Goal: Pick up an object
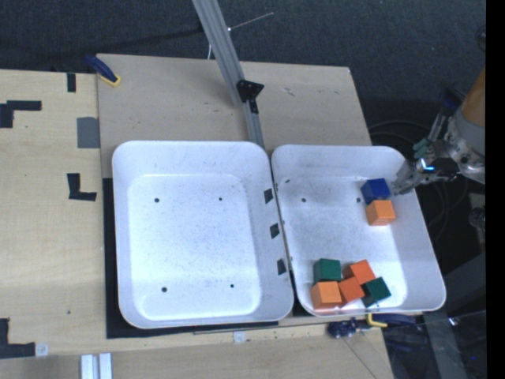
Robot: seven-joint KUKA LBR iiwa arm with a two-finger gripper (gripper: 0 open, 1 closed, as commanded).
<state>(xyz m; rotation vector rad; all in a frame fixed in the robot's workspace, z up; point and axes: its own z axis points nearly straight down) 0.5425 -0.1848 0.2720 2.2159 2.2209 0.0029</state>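
Wooden bench [173, 109], two white bins [189, 152] [331, 160] side by side, black mat [110, 290] beneath

Smooth white plastic bins [126, 164] rest on a matt wooden bench [158, 93].

This is a robotics lab or test cell. A plywood bench [197, 93] marked with black tape [77, 186] carries two white bins [193, 152] on a black mat, beneath a slanted metal rail [221, 38]. Cables [394, 125] trail over dark carpet beside it.
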